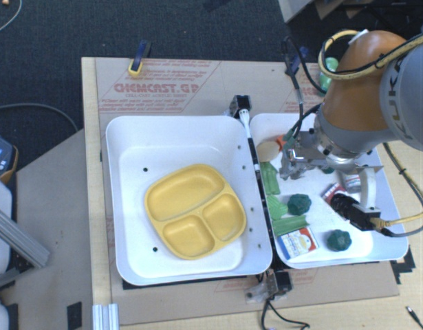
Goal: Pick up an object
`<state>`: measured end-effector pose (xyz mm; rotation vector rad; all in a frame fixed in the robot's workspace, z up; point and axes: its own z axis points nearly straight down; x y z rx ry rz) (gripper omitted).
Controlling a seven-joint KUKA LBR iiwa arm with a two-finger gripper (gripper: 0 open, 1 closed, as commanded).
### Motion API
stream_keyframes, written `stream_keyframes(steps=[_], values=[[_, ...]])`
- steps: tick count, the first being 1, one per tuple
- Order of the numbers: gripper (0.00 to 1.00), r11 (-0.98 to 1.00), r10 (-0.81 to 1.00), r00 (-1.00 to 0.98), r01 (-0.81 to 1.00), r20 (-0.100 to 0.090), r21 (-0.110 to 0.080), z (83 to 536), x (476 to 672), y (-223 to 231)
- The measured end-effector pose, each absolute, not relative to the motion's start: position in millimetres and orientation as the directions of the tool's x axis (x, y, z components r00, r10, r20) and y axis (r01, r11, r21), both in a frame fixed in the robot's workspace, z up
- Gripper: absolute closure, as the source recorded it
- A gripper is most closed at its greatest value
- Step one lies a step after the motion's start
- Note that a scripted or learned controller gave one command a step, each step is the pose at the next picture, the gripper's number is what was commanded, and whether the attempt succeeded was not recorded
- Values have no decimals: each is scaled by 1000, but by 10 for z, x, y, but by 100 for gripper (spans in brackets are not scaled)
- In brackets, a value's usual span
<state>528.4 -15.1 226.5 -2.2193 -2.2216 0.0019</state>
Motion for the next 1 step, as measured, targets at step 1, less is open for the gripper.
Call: stream_keyframes(steps=[1], values=[[100, 0, 1000, 0, 1000, 1, -1, 2338, 5190, -173]])
